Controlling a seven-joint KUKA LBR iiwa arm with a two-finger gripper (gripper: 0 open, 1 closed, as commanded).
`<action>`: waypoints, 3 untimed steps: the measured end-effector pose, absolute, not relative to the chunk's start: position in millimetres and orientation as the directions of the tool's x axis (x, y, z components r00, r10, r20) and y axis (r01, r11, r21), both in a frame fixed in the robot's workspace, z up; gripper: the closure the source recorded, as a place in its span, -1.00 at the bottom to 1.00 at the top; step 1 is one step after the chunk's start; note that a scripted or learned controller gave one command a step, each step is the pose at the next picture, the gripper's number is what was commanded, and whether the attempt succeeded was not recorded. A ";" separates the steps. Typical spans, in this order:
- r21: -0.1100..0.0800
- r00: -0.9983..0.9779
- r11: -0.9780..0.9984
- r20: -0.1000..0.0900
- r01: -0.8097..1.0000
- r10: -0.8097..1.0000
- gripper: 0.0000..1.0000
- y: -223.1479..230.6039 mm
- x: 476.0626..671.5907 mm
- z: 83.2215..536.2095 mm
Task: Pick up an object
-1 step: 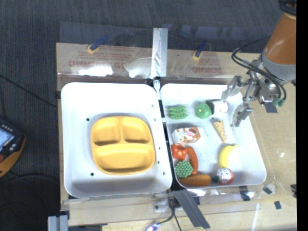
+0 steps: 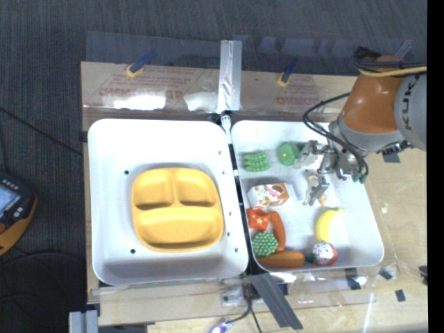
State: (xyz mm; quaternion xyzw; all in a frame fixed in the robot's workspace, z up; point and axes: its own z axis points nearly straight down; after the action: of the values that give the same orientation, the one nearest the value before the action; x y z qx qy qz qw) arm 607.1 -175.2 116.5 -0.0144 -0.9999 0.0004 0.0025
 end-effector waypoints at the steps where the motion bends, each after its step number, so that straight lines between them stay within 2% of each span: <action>1: -0.001 -1.000 1.000 -0.012 -0.020 -0.020 -1.00 -189.6 578.0 89.1; 2: -0.003 -0.999 0.999 -0.017 0.046 0.046 -1.00 -217.3 525.8 90.2; 3: -0.008 -0.999 0.999 -0.023 0.036 0.036 -1.00 -217.0 514.2 90.8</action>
State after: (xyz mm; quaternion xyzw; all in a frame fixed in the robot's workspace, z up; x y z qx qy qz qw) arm 514.2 -217.0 90.8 -0.0182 -0.9998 0.0043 -0.0112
